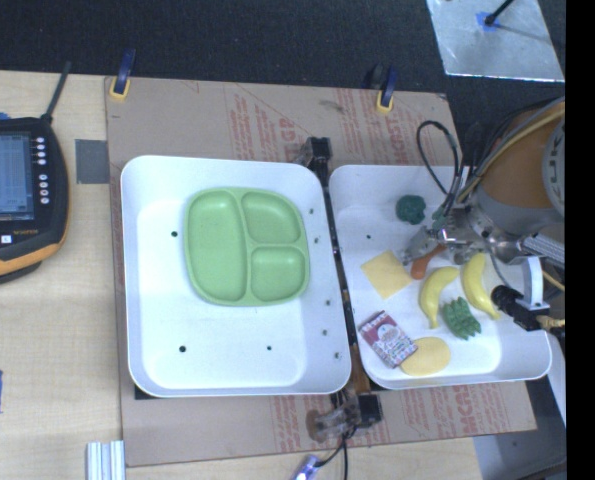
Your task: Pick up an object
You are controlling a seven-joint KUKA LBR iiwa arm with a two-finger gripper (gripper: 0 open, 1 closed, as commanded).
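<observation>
The right bin (517, 366) holds several toy foods. Among them are a dark green broccoli piece (410, 208), a flat yellow cheese slice (385, 273) and a small orange piece (420, 264). There are also two bananas (436, 294) (477, 286), a green leafy piece (461, 319), a red box (387, 338) and a pale yellow oval (425, 356). My gripper (439, 242) hangs low over the bin's middle, right above the orange piece and beside the bananas' upper ends. The grey arm (522, 183) with its orange band covers the bin's right side.
The left bin (157, 358) holds a green divided plate (245, 245). A tablet-like pendant (12, 198) lies on the bench at far left. Black cables (442, 153) loop over the right bin's back edge. Clamps (320, 154) (342, 413) join the bins.
</observation>
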